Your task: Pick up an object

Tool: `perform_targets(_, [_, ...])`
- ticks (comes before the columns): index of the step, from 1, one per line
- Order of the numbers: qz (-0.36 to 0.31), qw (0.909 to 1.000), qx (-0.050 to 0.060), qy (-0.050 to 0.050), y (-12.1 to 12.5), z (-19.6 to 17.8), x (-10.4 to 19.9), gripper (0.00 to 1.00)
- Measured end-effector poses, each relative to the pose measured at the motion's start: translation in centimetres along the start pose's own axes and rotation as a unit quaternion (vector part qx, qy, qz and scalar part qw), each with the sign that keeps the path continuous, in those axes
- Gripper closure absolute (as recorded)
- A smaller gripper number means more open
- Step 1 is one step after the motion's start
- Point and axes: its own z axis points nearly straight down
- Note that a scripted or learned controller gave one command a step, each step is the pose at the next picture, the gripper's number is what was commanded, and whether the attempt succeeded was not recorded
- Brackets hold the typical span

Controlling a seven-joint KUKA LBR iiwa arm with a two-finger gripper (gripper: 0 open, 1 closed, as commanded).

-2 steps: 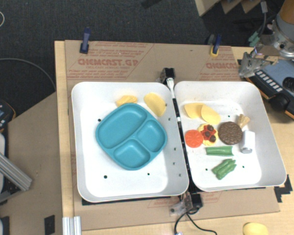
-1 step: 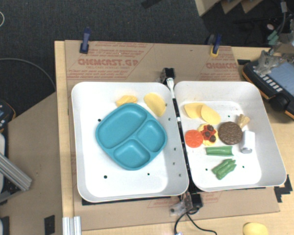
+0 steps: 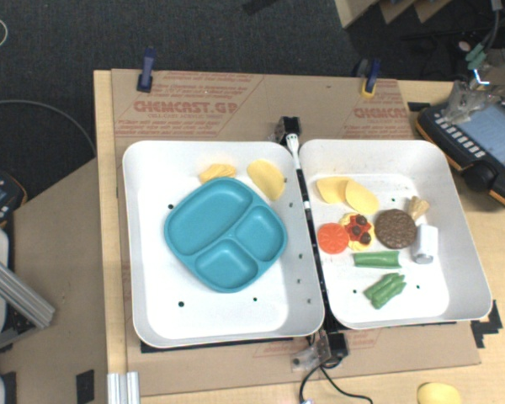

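You have two white bins on the tabletop, and the loose pieces worth going for sit in the right bin (image 3: 438, 162). Take the brown patty (image 3: 396, 228) as your landmark. Touching its side away from the divider is a small white cylinder (image 3: 424, 244), and a tan piece (image 3: 417, 206) pokes out at its far edge. Just toward the divider lies a cluster of red and yellow bits (image 3: 358, 230), then an orange disc (image 3: 333, 238). Two yellow slices (image 3: 347, 194) lie beyond that cluster, toward the back wall. Nearer the camera than the patty lie a flat green strip (image 3: 376, 260) and a bundle of green beans (image 3: 385, 289).

The left bin (image 3: 147, 225) holds a blue divided plate (image 3: 225, 234) with two more yellow pieces (image 3: 240, 173) behind it.

I cannot tell you the state of the end effector, so treat it as unknown until you can check it.

For a clean pick, I would choose the green beans: they stand apart from everything around the patty, with bare floor on all sides. Come straight down and close across the bundle's narrow width. Avoid the patty itself, since the cylinder and the red-and-yellow cluster crowd it and could be knocked.
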Motion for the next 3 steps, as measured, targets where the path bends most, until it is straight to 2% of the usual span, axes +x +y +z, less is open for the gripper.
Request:
perform_targets(1, [0.0, 1.0, 0.001, -0.001, 2.4, 2.8, -1.1, 1.0])
perform_targets(2, [0.002, 1.0, 0.0, -0.001, 1.7, -0.6, -3.8, 1.0])
perform_targets(3, [0.0, 1.0, 0.002, 0.001, -1.0, -4.0, -2.0, 1.0])
